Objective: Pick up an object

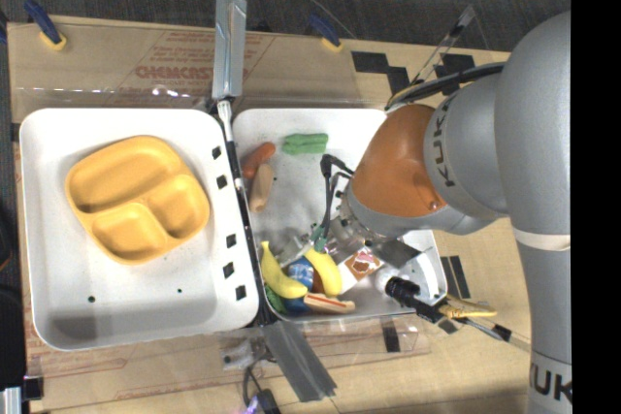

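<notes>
Near edge of right bin (pixel 291 126): cluster w/ banana (pixel 277 274), blue item, flat orange-brown piece. Gripper (pixel 325 236) low over that cluster, just right of banana; finger state can't tell. Far end: green block (pixel 305 143), hot dog (pixel 258 157), tan stick. Left bin (pixel 39 238): yellow divided tray (pixel 138 199).
</notes>
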Robot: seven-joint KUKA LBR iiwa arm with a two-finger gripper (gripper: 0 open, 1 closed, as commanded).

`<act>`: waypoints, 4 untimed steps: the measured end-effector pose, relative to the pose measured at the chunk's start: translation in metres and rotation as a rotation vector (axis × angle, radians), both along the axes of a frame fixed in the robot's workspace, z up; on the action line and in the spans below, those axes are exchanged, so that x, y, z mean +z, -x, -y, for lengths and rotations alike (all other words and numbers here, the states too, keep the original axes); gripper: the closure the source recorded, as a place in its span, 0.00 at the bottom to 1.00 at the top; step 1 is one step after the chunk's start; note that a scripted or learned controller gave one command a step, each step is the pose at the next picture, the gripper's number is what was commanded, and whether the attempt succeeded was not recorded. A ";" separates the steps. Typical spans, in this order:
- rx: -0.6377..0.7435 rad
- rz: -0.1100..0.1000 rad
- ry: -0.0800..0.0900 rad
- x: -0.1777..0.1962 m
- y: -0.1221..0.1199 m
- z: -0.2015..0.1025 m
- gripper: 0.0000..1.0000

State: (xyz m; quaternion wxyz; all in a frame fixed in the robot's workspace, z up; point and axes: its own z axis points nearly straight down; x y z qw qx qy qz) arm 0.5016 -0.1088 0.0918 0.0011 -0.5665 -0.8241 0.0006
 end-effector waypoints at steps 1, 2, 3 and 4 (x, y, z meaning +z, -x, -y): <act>0.003 0.002 -0.002 0.010 -0.002 -0.001 1.00; -0.245 0.002 0.000 0.100 -0.002 -0.055 1.00; -0.463 0.003 0.002 0.162 0.025 -0.043 1.00; -0.390 0.001 -0.001 0.187 -0.042 -0.123 1.00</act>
